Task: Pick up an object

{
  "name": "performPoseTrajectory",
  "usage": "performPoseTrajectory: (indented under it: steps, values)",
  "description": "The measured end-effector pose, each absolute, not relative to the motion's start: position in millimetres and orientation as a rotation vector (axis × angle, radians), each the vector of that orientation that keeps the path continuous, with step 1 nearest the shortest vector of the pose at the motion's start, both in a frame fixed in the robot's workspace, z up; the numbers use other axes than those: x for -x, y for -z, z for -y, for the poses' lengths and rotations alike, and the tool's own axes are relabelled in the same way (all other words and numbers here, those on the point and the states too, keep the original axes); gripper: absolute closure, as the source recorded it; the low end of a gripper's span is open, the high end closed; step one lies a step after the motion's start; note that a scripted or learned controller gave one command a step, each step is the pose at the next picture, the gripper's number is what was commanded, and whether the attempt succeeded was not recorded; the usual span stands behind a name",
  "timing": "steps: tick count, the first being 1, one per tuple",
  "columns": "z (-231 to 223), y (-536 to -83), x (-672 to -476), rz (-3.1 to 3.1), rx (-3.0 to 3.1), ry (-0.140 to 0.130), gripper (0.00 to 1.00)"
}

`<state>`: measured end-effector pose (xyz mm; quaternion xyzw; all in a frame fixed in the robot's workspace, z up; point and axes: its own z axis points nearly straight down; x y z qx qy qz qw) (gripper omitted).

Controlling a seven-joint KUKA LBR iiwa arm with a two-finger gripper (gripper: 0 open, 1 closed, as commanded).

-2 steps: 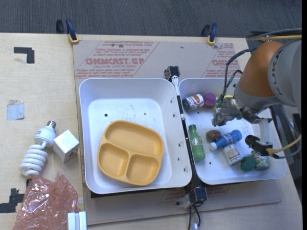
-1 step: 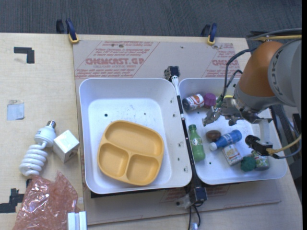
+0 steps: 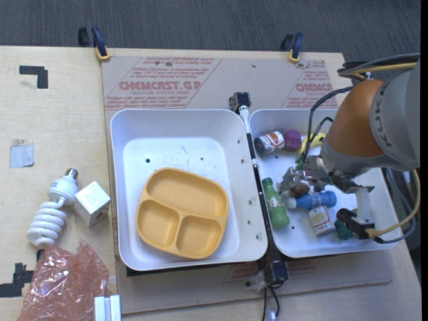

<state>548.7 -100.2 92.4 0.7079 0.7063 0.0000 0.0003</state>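
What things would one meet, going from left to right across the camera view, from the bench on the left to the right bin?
Spiral light bulb → white cube → yellow divided tray in the left bin → green bottle → blue bottle in the right bin.

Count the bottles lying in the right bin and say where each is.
2 clear ones: a green bottle by the bin's left wall and a blue bottle beside it, just under the tool. The arm may hide more.
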Motion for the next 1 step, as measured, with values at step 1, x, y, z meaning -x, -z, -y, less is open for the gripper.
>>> performPoseTrajectory:
  steps: [1]
  values:
    - [100.8,-102.4,-549.7,-2.216,-2.224,-0.001,1.0]
